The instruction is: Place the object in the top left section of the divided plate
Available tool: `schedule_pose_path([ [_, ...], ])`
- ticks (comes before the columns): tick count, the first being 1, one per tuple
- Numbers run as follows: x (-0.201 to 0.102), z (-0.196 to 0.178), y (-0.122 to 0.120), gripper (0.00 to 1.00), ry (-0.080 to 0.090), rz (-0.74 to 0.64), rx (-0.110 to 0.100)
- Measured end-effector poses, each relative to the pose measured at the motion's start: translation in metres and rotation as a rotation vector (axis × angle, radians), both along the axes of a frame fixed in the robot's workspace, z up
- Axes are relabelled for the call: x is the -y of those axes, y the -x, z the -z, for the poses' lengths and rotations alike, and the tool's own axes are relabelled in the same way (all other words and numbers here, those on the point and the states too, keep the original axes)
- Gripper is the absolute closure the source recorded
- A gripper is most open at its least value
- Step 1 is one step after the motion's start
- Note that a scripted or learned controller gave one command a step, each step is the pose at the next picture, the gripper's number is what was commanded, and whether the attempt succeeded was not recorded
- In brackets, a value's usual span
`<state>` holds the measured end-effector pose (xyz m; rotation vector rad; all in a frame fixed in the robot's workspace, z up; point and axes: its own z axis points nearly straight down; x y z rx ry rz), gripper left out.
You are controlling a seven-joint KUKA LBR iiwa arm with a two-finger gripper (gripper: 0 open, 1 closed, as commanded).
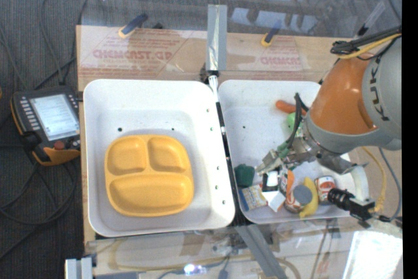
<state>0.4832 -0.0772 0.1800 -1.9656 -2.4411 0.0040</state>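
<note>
Gripper (279, 159) sits low over the right bin (251, 98), at the near edge of the clutter pile, wrist angled down from the orange band. I cannot tell how its jaws stand or whether anything is between them; the metal parts blur into the items beneath.

Which object is meant I can't say for certain. Candidates around the gripper: a dark green piece (244, 173) just beside it toward the plate, a carrot-like orange thing (287, 105) and a green item (292, 119) behind it, cans and a banana (311, 203) on its far side from the plate.

Yellow divided plate (149, 174) lies in the left bin (98, 101), well apart from the gripper, across the wall where the bins meet. Its top left section (127, 155) is the far upper pocket, bare as I judge it.

Coming move, as I read it: secure a grasp first, then lift and carry leftward over the divider, stopping past the plate's upper right pocket. Risk: a weak grip dropping the object on the way over.
</note>
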Motion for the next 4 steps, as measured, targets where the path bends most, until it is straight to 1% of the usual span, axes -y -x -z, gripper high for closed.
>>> schedule_pose_path([
  [1,-0.148,-0.069,-0.055,1.0,0.007,0.049,0.002],
  [2,-0.198,-0.012,-0.06,1.0,0.009,0.063,0.0],
  [3,-0.274,-0.02,-0.065,1.0,0.01,0.144,0.001],
  [4,-0.273,-0.021,-0.066,0.0,0.012,0.146,0.003],
])
